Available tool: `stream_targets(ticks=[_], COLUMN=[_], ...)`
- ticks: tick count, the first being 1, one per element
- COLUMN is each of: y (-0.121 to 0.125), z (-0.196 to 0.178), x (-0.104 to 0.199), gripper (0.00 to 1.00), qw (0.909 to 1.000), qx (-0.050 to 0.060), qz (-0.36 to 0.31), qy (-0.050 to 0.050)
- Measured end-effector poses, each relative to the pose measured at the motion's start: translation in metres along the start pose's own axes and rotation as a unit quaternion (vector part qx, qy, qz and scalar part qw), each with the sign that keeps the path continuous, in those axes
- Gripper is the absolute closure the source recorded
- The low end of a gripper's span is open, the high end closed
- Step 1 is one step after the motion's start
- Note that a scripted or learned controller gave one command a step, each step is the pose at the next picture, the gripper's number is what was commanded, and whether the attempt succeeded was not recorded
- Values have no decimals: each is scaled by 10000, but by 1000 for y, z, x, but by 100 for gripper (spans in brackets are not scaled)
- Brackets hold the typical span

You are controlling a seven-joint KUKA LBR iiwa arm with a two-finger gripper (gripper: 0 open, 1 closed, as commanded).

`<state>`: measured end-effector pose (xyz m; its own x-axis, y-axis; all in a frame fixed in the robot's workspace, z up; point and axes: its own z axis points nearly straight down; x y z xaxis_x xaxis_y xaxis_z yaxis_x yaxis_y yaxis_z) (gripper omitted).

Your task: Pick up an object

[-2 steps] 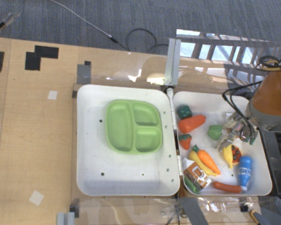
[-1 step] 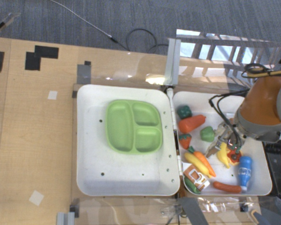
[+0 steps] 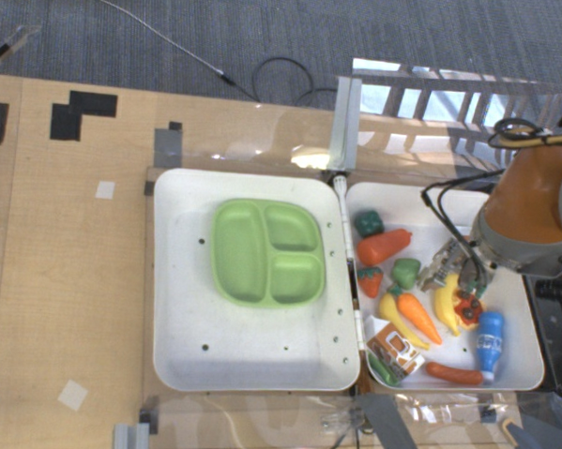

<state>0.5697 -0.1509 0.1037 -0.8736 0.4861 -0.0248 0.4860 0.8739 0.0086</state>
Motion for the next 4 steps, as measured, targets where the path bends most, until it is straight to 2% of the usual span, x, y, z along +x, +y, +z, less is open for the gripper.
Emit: stream_targets(ticks=[1, 2, 3, 4], y=[64, 14, 33, 78], z=[-85, -7, -178, -133], x=[39, 81, 22, 89], gripper=[100, 100, 100, 100], qw=[9948, 10000, 10000, 9914], qx=[16, 1, 11, 38], qz=[1017, -66, -67, 1307], qy=[70, 20, 30, 99])
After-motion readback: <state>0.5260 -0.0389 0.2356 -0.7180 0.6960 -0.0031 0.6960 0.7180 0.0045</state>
